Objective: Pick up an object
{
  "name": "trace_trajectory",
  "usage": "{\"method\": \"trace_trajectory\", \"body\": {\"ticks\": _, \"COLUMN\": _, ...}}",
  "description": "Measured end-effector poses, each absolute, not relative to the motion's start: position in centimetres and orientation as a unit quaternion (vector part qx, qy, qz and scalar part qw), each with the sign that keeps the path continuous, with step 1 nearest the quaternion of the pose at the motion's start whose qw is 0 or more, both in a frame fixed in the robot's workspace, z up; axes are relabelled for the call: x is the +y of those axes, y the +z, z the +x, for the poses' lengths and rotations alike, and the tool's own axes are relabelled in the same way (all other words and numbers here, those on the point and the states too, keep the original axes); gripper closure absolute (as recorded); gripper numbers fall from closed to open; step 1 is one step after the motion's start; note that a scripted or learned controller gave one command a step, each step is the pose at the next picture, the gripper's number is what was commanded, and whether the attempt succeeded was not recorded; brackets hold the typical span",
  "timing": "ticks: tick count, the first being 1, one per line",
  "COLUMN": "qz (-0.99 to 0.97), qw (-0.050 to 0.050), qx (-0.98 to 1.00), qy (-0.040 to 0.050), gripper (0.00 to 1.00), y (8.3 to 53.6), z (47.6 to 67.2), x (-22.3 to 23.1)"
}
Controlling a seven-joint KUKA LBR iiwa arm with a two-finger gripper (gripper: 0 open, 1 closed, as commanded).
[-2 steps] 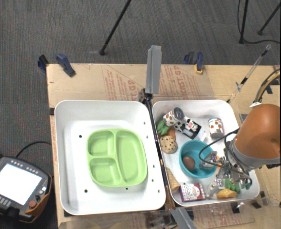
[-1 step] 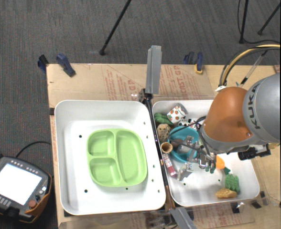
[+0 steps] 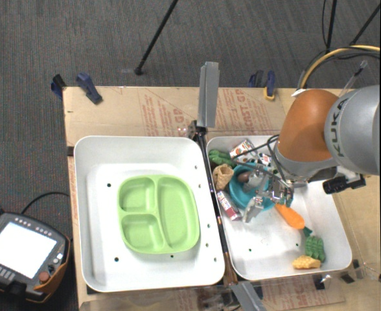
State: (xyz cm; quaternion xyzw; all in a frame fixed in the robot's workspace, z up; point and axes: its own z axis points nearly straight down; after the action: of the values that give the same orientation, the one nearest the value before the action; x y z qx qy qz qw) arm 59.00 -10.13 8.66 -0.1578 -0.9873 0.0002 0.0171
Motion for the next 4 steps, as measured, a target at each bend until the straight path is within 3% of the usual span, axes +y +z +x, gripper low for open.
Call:
{"method": "trace_trajectory", "body": {"ticks": 1, "qz": -0.248, "qw": 0.001, "qx": -0.969, "qy": -0.0001, "gripper": 0.00, "y": 8.7, "z": 51.8, "x": -13.5}}
{"method": "trace_trajectory", "body": {"ticks": 2, "qz": -0.205, "qw": 0.000, "qx": -0.979, "qy": -0.0004, "gripper": 0.00, "y": 8.7, "z": 58.0, "x": -12.3}}
{"method": "trace_trajectory", "body": {"ticks": 3, "qz": -0.257, "qw": 0.003, "qx": -0.967, "qy": 0.0012, "gripper": 0.00, "y": 8.7, "z": 60.5, "x": -9.3}}
{"method": "trace_trajectory", "body": {"ticks": 4, "qz": -0.195, "qw": 0.001, "qx": -0.981, "qy": 0.0009, "gripper": 0.00, "y": 8.7, "z": 49.6, "x": -14.7}}
